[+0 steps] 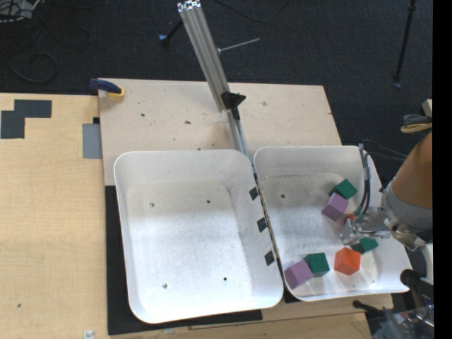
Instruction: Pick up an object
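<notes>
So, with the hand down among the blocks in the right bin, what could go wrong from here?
1. The hand is low between the orange block and a partly hidden green block; it may push them instead of gripping one.
2. These blocks lie close to the right bin wall, so the hand might strike it.
3. The purple block and another green block touch; nudging one could shift both.

Matt white plastic bins (183, 302); pale wooden bench (282, 119).

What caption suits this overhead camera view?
Gripper low among coloured blocks in the right bin.
</notes>
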Controlling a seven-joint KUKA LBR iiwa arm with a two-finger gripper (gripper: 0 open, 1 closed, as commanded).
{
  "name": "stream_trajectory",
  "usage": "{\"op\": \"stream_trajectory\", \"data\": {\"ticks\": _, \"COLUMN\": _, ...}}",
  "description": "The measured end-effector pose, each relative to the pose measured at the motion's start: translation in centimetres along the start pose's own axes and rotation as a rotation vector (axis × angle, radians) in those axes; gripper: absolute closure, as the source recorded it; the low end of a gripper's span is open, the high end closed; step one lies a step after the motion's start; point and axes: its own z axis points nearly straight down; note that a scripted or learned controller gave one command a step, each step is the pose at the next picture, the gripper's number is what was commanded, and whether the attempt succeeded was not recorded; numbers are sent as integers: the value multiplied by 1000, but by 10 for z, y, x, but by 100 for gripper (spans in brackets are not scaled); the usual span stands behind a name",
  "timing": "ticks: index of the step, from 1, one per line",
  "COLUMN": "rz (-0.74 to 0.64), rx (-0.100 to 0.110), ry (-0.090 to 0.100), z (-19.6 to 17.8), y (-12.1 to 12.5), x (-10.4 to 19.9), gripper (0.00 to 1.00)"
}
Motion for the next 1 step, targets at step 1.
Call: {"op": "stream_trajectory", "data": {"ticks": 1, "rz": -9, "rx": -4, "ry": -2, "z": -62, "y": -3, "x": 0, "gripper": 100}}
